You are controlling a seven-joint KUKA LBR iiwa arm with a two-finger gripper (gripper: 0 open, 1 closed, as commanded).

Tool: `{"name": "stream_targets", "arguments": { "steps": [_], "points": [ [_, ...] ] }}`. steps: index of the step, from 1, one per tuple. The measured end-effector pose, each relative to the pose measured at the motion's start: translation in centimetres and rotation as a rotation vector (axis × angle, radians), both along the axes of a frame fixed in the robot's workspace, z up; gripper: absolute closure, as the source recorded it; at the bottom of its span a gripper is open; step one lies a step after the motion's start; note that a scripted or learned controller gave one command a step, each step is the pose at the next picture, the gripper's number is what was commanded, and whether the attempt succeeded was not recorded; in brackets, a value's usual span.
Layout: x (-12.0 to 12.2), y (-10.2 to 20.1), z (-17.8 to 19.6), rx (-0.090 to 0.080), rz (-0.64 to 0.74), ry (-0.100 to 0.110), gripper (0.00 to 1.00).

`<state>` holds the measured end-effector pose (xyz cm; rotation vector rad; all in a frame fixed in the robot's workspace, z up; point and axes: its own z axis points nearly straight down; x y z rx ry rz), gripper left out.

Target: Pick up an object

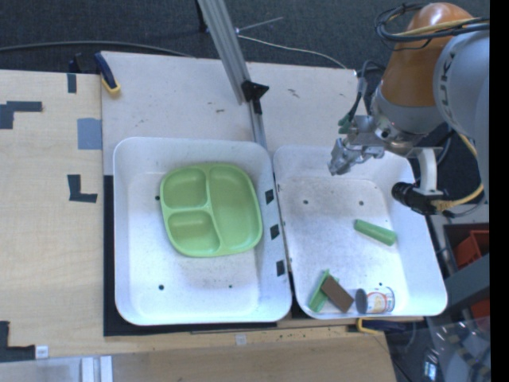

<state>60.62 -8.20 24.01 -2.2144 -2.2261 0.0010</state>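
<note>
Green stick lies flat in right bin.

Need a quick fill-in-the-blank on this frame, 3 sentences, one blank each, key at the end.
1. The green divided plate lies in the ____ bin.
2. The pincer hangs over the far end of the ____ bin.
3. The green stick lies in the same bin as the brown block and the small ____.

Missing words: left; right; can
</note>
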Motion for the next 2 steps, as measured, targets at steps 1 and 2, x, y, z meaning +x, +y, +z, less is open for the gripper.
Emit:
{"name": "stream_targets", "arguments": {
  "steps": [1, 2],
  "points": [
    [1.8, 5.8, -1.1, 0.0, 0.002, 0.0, 1.0],
    [3.3, 11.4, -2.2, 0.001, 0.002, 0.0, 1.0]
  ]
}}
